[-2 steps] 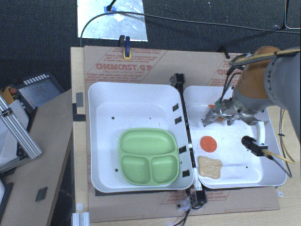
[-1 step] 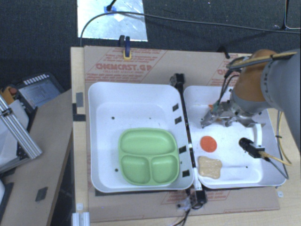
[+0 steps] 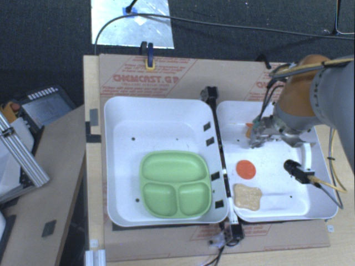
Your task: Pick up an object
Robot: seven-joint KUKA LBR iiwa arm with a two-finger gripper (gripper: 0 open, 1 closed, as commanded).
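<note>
Currently, the arm [image 3: 327,93] reaches in from the right over the right bin [image 3: 277,209], with the jaws low in that bin's far left part. Whether the jaws are open or closed cannot be told. A small orange piece [image 3: 249,129] lies just left of them. Nearer, an orange disc [image 3: 246,169] rests on the bin floor. A flat tan piece [image 3: 247,197] lies just beside it, towards the near wall. The left bin [image 3: 122,126] holds a green divided plate [image 3: 176,183]. Both bins stand on the table [image 3: 91,176].
</note>
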